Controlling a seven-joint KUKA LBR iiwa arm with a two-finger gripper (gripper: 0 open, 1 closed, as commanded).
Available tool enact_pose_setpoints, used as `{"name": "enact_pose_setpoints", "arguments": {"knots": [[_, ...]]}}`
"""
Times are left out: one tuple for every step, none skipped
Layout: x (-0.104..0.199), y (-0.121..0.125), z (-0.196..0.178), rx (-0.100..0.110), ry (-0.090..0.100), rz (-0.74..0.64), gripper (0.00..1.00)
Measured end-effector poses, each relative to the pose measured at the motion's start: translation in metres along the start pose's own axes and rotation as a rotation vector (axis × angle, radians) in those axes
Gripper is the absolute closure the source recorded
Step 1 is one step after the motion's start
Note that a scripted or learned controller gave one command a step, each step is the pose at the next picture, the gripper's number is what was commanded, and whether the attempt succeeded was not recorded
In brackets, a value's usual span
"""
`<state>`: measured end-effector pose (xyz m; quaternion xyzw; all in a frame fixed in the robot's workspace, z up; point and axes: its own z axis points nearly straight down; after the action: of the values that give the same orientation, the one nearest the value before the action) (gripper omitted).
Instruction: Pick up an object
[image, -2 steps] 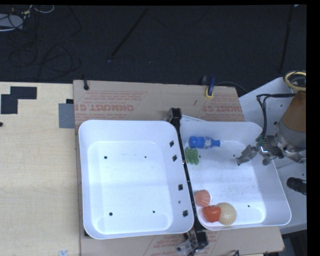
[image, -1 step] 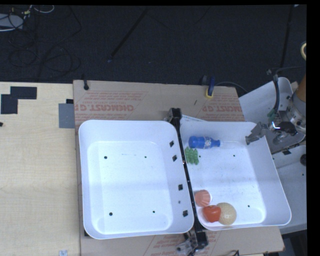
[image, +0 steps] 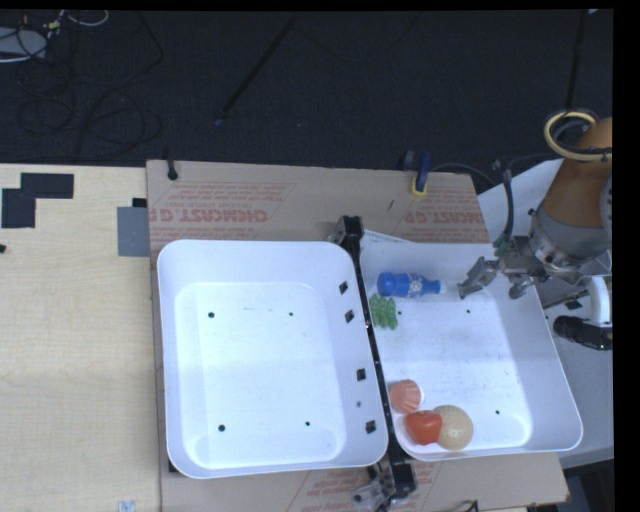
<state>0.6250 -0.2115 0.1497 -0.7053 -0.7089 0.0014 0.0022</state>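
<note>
The right bin (image: 520, 380) holds several small things. A blue bottle (image: 407, 286) lies on its side near the far left corner, with a green knobbly piece (image: 384, 311) just in front of it. At the near edge sit a pale orange piece (image: 404, 395), a red piece (image: 424, 427) and a beige ball (image: 455, 427), close together. My gripper (image: 495, 287) hangs over the bin's far right part, to the right of the bottle and apart from it. Its fingers are spread open with nothing between them.
The left bin (image: 260, 450) sits beside the right one, parted by a black clip strip (image: 362, 330). Both rest on a cardboard sheet (image: 260, 205). A blue-and-yellow clamp (image: 421, 172) stands at the cardboard's far edge.
</note>
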Motion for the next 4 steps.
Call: {"name": "enact_pose_setpoints", "arguments": {"knots": [[-0.002,-0.076,-0.038,0.0,0.0,0.008,0.0],[-0.003,-0.073,-0.047,-0.002,0.0,0.006,1.0],[0.0,-0.045,0.026,0.0,0.001,0.001,1.0],[-0.002,-0.055,-0.046,-0.007,-0.002,0.006,1.0]]}}
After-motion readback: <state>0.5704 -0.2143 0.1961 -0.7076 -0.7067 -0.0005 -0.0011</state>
